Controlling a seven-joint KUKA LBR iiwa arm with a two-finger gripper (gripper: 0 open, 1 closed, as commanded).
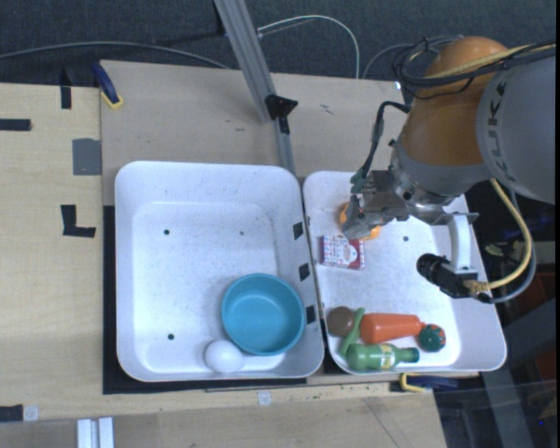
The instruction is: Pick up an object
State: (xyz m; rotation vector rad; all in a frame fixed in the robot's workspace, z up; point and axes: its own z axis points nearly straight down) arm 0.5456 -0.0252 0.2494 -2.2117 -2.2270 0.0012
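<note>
White bins: two shallow trays side by side on the wooden bench (196, 101) — the left bin (145, 189) and the right bin (481, 343), their rims touching along the middle.

Left bin: a blue bowl (261, 313) sits upright near the front edge, with a white ball (223, 354) just beside it at the front wall (likely rolled there and stopped against the rim).

Right bin, front: a small pile gathered in the near corner — a carrot (390, 326), a green bottle (381, 354) lying on its side, a brown lump (340, 321) and a dark green ball (432, 337). They touch or nearly touch one another, which I judge would make a clean grasp awkward.

Right bin, middle: a small red-and-white packet (342, 252) lies flat, apart from the pile.

Gripper: the gripper (362, 215) is down low at the back of the right bin, pointing into it, just behind the packet. A small orange thing (345, 215) shows right at its tip; whether the fingers are spread, closed, or gripping that thing I cannot tell — the wrist hides them.

Arm: the grey arm (527, 129) reaches in from the right, its orange band (448, 110) above the wrist.

Step in hand: probably a try at the orange thing; nothing is visibly lifted yet.
</note>
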